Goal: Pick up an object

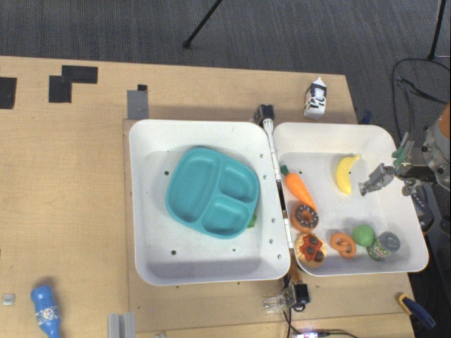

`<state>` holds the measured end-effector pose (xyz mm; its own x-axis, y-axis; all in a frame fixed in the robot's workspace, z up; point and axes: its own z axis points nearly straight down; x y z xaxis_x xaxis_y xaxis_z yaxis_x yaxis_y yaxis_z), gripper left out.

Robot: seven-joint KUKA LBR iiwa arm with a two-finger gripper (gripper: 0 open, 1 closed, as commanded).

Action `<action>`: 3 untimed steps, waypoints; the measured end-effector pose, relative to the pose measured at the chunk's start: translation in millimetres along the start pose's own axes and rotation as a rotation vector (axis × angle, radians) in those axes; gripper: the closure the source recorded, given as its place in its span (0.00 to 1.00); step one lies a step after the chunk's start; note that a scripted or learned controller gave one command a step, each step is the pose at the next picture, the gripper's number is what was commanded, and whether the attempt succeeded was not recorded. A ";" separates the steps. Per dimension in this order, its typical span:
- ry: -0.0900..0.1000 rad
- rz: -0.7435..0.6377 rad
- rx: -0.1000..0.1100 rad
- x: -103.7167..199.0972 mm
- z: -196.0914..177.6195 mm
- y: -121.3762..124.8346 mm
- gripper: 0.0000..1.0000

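Note:
The right bin (380,134) holds a yellow banana (344,173), an orange carrot (297,186), a chocolate donut (305,217), a red-and-yellow toy food piece (311,249), an orange pretzel (344,244), a green ball (363,234) and a small grey can (385,246). My gripper (388,166) hangs over the right side of this bin, just right of the banana. It is open, its fingers spread apart with nothing between them. The nearer fingertip (372,182) lies a short way from the banana's lower end.
A teal divided plate (213,191) lies in the left bin (151,259), with something green peeking from under its right edge. A small milk carton (316,98) stands on the bench behind the bins. A blue bottle (45,310) lies at the bench's front left.

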<state>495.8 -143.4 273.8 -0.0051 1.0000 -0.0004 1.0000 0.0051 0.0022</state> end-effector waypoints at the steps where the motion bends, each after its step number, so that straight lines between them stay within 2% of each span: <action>1: 0.000 -0.239 0.000 -23.9 97.5 101.8 0.00; 2: -0.003 -0.379 -0.006 -5.2 186.9 59.2 0.00; 3: -0.002 -0.602 -0.003 -33.7 146.5 115.3 0.00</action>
<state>611.5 -176.6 127.6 -0.5702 0.8215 -0.0042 0.8215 0.5702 0.0037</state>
